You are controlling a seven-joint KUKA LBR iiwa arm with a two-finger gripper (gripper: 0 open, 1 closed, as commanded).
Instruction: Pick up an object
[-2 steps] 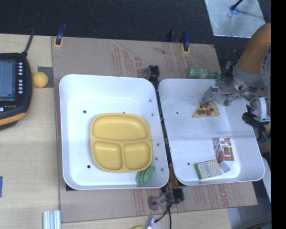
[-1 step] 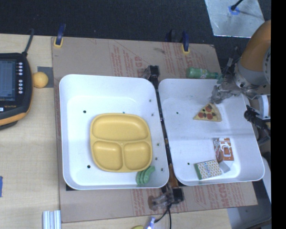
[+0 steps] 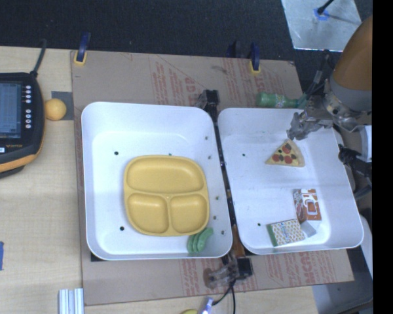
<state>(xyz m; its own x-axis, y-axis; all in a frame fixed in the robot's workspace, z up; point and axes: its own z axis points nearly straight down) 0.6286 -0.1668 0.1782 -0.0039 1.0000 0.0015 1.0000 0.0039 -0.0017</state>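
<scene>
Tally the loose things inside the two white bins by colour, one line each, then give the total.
Yellow: 1, the divided plate
Green: 1, the small toy at the plate's lower edge
Orange and red: 1, the pizza slice
Orange and white: 1, the packet
Green patterned: 1, the flat card
Total: 5

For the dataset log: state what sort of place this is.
Probably a robotics lab bench for grasping trials: two white bins clamped on cardboard, a teach pendant at the left, and toy items like a pizza slice.
</scene>
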